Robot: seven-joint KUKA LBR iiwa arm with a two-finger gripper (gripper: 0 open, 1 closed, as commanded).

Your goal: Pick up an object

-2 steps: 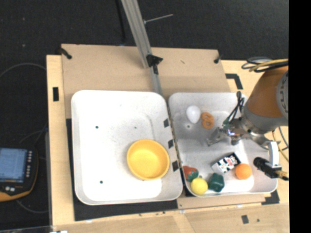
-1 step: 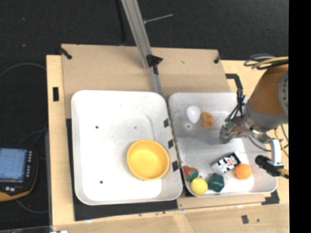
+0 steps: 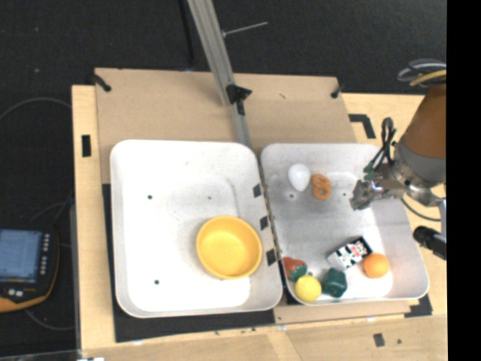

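My gripper (image 3: 364,196) hangs over the right bin (image 3: 391,224), near its right side, with nothing visible between its fingers. A white egg-shaped object (image 3: 299,177) and an orange pretzel-like piece (image 3: 321,186) lie to its left in the bin's upper part. Along the bin's front lie an orange ball (image 3: 375,265), a black-and-white patterned box (image 3: 350,253), a dark green piece (image 3: 334,282), a yellow ball (image 3: 307,288) and a red-and-green piece (image 3: 293,266). A yellow bowl (image 3: 228,247) sits in the left bin (image 3: 150,201).
A grey metal pole (image 3: 214,47) slants down from the top to the back edge between the bins. A tablet-like device (image 3: 22,265) lies off the bench at the far left. Cables run beside the arm at the right.
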